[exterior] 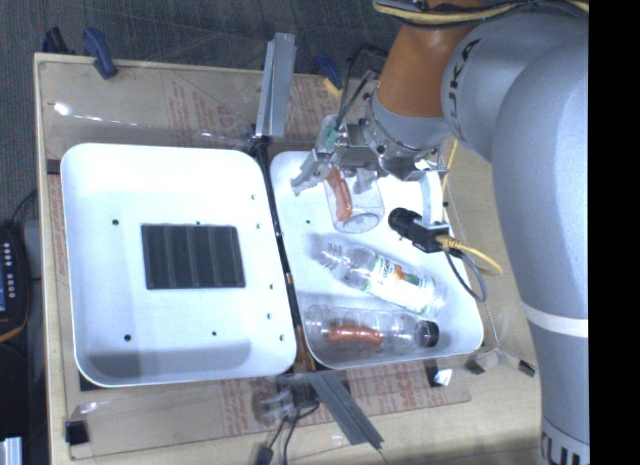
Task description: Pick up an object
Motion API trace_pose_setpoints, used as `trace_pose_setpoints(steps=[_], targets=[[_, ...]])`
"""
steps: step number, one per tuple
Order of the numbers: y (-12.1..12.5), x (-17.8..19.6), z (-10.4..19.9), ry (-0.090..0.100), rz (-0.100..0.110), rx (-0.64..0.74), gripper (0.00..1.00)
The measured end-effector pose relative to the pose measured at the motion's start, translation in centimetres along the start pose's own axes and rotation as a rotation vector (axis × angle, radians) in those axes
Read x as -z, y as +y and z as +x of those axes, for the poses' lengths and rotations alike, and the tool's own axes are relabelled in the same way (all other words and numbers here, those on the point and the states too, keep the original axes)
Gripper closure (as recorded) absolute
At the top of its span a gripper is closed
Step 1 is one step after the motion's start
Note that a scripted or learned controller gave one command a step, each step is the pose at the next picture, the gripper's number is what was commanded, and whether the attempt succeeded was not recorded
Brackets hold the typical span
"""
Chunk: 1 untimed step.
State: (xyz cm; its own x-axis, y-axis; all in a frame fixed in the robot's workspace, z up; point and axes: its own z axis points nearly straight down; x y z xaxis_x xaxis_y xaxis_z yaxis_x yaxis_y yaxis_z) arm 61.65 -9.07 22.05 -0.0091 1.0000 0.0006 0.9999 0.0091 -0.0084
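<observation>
My gripper (336, 175) hangs over the back part of the right bin (462, 305), under the arm's orange band. Directly beneath it is a clear plastic cup (358, 207) with an orange-red strip inside, tilted with its rim toward the front. The cup touches or overlaps the gripper in this view, and I cannot make out whether it is held. In the middle of the bin lies a clear bottle with a white and green label (388, 279). Along the front wall lies a second clear bottle (368, 334) with orange contents and a black cap.
The left bin (100, 203) holds a dark ribbed rectangle (193, 256) on its floor. A black cylindrical part with a yellow cable (418, 230) hangs from the wrist over the right bin's right side. A metal post (274, 85) stands behind the divide between the bins.
</observation>
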Motion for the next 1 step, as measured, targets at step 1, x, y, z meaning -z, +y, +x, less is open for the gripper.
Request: trace_pose_setpoints(steps=[1], targets=[[0.61, -7.34, -5.91, -0.001, -0.001, -0.001, 0.00]])
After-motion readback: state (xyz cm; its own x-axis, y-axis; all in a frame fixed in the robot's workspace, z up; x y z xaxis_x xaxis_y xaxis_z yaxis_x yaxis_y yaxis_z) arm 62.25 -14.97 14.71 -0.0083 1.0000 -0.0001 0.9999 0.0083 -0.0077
